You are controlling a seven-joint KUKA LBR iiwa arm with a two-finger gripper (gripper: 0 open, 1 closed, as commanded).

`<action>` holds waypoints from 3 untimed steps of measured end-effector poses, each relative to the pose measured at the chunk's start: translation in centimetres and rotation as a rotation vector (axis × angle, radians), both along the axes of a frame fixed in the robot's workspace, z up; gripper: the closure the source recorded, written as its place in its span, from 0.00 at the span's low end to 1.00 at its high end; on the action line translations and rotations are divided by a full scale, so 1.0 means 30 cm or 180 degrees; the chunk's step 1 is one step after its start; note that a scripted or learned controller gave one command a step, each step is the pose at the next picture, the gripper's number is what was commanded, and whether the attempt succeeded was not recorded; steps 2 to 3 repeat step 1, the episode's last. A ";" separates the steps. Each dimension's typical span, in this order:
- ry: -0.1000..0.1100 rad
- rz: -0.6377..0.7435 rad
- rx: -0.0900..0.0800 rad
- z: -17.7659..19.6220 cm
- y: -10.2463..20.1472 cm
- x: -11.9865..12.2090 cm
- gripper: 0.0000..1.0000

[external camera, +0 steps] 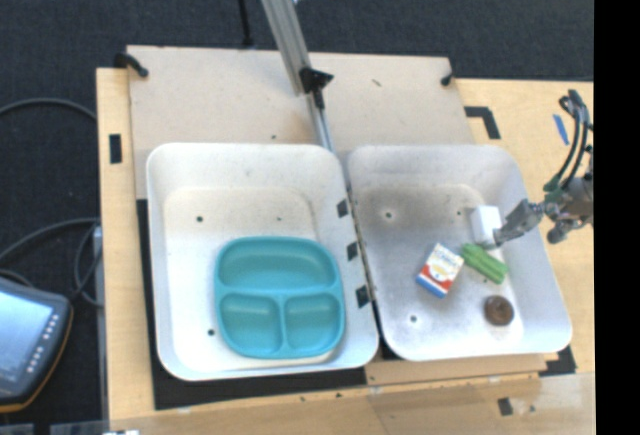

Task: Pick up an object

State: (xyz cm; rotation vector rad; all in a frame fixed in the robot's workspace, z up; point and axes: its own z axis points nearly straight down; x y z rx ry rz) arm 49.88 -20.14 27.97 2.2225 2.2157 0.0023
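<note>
Two shallow white bins stand side by side: the left bin [170, 223] and the right bin [400, 183].

Left bin contents: one teal divided tray [280, 296] (three compartments).

Right bin contents, four items:
- one white block [486, 220]
- one green object [484, 262], just below the block
- one small carton [440, 270], left of the green object
- one brown round object [498, 310], below the green object
</note>
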 end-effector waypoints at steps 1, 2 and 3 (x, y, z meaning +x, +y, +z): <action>-0.0011 0.0001 -0.0005 0.038 -0.004 0.003 1.00; -0.0011 0.0001 -0.0005 0.038 -0.004 0.003 1.00; -0.0011 0.0001 -0.0005 0.038 -0.004 0.003 1.00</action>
